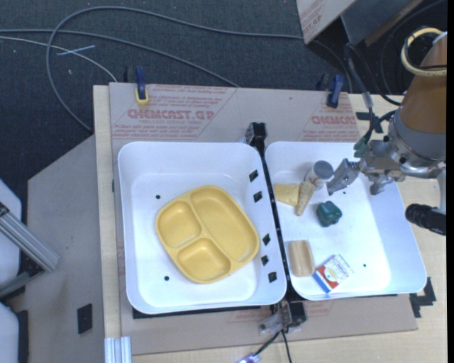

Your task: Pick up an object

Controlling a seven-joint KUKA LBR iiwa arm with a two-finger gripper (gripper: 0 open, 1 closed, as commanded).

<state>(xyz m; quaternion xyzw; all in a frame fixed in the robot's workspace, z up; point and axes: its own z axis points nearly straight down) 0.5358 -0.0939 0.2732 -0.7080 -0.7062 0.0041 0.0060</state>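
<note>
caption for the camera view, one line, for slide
Gripper poised over right bin above a teal object; yellow divided tray lies in left bin.

Robotics lab, by the look. Plywood bench (pixel 177 106) w/ printed stencil lettering, held by blue clamps (pixel 141 84) at the back edge. Two shallow white bins (pixel 131 213) side by side, black clips along the divider (pixel 268 205) betw. them. Loose grey cables (pixel 78 53) trailing over dark carpet (pixel 42 106). Industrial arm (pixel 425 106), grey w/ orange band, reaching in from the right. Alum. extrusion rail (pixel 25 244) at left. Cardboard box (pixel 319 18) up top.
</note>
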